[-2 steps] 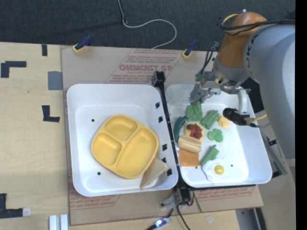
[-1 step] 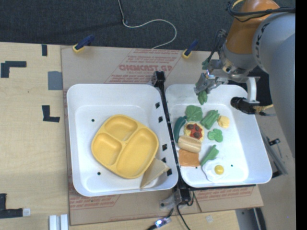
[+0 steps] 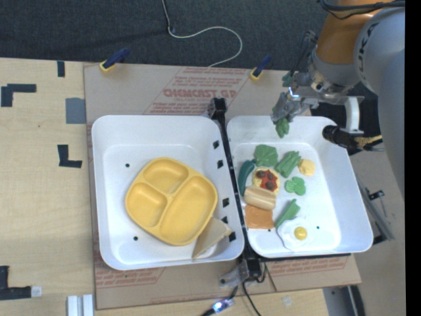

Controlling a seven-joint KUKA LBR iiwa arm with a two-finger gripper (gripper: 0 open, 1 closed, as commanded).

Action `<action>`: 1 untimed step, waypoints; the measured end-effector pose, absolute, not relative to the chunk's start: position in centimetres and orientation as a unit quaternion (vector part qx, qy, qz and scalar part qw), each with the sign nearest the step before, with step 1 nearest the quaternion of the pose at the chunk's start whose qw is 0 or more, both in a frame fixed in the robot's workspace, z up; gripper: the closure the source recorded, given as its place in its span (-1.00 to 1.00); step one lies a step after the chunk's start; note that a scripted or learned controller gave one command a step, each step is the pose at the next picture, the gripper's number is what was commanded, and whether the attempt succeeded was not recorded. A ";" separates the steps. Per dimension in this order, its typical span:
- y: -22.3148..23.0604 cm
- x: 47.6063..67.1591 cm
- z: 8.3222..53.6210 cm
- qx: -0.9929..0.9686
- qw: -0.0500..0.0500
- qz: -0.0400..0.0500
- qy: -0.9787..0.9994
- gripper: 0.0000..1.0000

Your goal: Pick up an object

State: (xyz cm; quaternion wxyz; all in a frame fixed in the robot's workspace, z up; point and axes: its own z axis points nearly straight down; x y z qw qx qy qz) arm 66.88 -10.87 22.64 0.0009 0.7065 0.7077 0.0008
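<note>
Gripper: two-finger gripper (image 3: pixel 287 112) above the far rim of the right bin, clenched on a small dark green toy vegetable (image 3: pixel 282 128) that hangs between the fingertips, clear of the bin floor.
Arm: grey arm with orange band (image 3: pixel 348 25), reaching in from the right.
Right bin: shallow white plastic bin (image 3: pixel 342 196) holding toy food: green leafy piece (image 3: pixel 266 154), green pea-pod-like piece (image 3: pixel 288 162), small yellow piece (image 3: pixel 306 168), green broccoli-like piece (image 3: pixel 295 186), dark green curved piece (image 3: pixel 245 173), pizza-like slice with red and green toppings (image 3: pixel 265 178), tan bread roll (image 3: pixel 259 197), orange square slab (image 3: pixel 258 217), green leaf-shaped piece (image 3: pixel 288 211), white fried egg with yellow yolk (image 3: pixel 294 234).
Left bin: shallow white plastic bin (image 3: pixel 112 176) with a yellow three-compartment plastic tray (image 3: pixel 172 199) and a beige wedge (image 3: pixel 210 239) touching the tray's near edge.
Writing: red print on the brown cardboard sheet (image 3: pixel 191 91) under the bins, seen upside down and too blurred to read.
Bench extras: two blue-and-yellow clamps (image 3: pixel 114 59) at the cardboard's far edge; thin white cable (image 3: pixel 204 31) on the dark surface.
</note>
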 end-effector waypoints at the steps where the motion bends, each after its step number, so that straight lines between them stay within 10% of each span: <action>1: -6.9 63.0 23.5 0.706 -0.001 0.000 0.709 1.00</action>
